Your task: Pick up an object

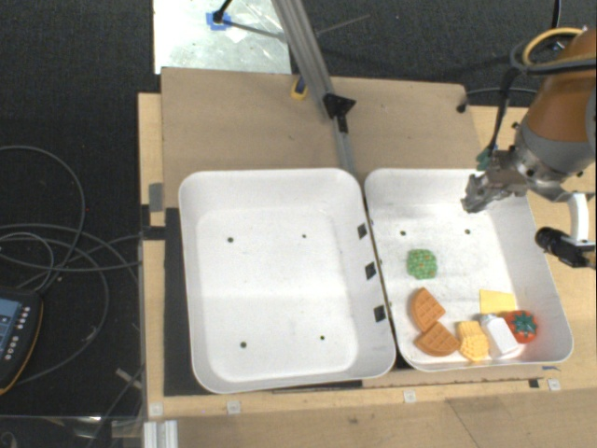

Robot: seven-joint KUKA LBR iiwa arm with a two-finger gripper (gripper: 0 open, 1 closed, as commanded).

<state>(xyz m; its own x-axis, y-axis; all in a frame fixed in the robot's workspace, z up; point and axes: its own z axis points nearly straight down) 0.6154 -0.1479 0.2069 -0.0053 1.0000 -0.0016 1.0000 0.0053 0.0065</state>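
— What lay around the bench (242,129)?
— Dark carpet (75,63), with black cables (56,241) looping at the left.
— And beyond?
— A pale, shiny floor patch (201,26).

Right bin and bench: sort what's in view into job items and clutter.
Job:
- gripper
- green toy
- orange waffle pieces
- yellow block
- red and white toy
- right bin

Lying about:
- left bin
- cables
- handheld pendant

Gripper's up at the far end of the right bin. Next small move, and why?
Probably move toward the round green knobbly toy: it lies alone in the right white bin, nearest the gripper, while the orange and yellow pieces crowd the near corner. Nothing shows between its fingers.
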